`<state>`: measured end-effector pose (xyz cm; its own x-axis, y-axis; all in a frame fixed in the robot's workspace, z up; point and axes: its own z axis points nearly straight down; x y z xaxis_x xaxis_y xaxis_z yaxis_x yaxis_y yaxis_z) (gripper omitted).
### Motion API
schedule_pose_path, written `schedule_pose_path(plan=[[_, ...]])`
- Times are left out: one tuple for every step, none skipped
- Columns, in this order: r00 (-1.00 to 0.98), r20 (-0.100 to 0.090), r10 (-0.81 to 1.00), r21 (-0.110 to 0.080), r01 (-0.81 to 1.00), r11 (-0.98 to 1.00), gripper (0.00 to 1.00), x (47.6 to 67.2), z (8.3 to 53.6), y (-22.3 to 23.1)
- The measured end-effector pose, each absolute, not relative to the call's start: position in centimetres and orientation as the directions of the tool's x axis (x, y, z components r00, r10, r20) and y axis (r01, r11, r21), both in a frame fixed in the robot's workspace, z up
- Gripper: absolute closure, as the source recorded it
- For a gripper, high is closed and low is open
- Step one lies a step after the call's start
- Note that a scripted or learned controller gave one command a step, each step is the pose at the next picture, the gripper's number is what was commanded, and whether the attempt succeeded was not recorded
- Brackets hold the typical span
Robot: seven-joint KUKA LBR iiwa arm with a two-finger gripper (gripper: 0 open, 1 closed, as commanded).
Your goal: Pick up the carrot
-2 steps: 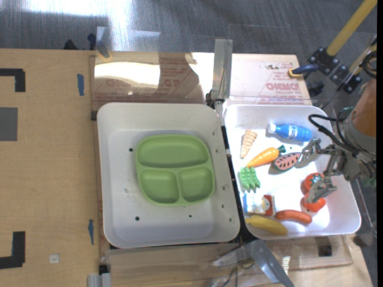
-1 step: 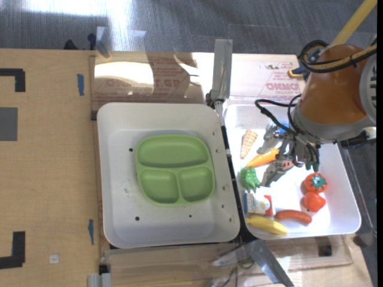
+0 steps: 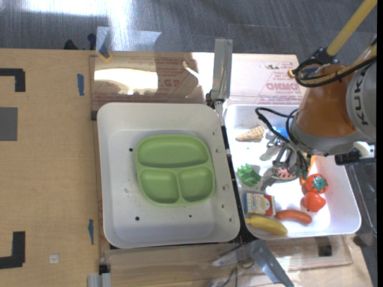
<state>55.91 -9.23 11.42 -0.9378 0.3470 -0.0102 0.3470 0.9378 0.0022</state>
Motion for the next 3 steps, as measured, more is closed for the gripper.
schedule_pose_path(plan=[[-0.964,-0.011,0.265,-0.001,0.266,0.964,0.00,58.6,14.3,-16.8],[-0.834,-0.007,0.552,0.003,0.552,0.834,0.00,58.1,9.7,-19.7],[-0.514,-0.004,0.858,0.007,0.858,0.514,0.00,57.7,8.9,-18.6]])
